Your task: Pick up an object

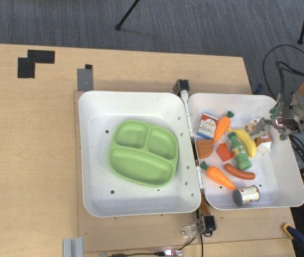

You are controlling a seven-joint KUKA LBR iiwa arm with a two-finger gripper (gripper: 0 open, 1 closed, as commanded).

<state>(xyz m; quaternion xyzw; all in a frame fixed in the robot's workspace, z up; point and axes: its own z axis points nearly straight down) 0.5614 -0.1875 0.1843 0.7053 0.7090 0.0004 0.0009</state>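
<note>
The gripper [272, 123], right of frame, looks clenched on nothing; the banana [245, 142] below-left seems light, hard and slippery. Best pinched across its middle.

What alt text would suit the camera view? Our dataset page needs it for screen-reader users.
A grey robot arm's gripper hovers at the right edge of a shallow white right-hand bin crowded with toy food: two orange carrots, a yellow banana, a red sausage. The white left-hand bin holds a green three-compartment plastic tray.
</note>
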